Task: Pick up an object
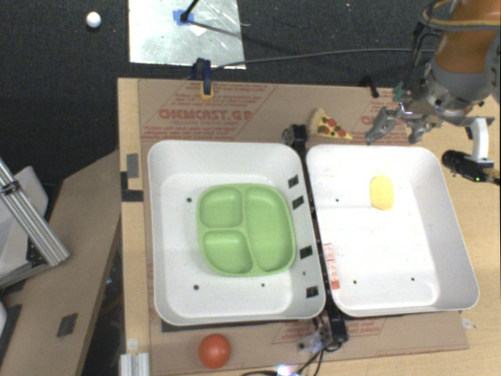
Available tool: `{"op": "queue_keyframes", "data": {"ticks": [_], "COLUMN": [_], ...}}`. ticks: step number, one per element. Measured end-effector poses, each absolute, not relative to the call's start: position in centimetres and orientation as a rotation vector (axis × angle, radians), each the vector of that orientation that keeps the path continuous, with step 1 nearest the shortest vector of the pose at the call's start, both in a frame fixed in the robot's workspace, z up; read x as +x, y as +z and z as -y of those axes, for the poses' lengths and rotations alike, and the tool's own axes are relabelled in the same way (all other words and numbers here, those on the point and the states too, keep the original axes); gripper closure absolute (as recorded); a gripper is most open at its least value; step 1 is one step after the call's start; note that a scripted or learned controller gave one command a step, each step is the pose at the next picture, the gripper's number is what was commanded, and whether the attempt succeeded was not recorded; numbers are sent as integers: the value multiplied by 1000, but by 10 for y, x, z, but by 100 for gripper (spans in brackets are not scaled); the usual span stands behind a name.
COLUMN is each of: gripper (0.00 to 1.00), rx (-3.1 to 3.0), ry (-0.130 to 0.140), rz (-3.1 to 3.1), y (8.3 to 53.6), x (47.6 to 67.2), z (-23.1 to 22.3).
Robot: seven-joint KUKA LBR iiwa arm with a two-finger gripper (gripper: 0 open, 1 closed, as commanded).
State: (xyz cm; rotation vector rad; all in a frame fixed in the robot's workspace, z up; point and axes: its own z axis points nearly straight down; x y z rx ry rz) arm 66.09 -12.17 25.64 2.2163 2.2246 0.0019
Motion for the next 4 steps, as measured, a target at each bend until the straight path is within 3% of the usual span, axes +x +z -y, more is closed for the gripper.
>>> {"op": "queue_keyframes", "data": {"ticks": [3,4], "gripper": [0,100], "rx": [2215,2209], "ry": [0,6], "rz": [-2228,-2227], "y": [88,102], "x": [663,664], "z": [109,109]}}
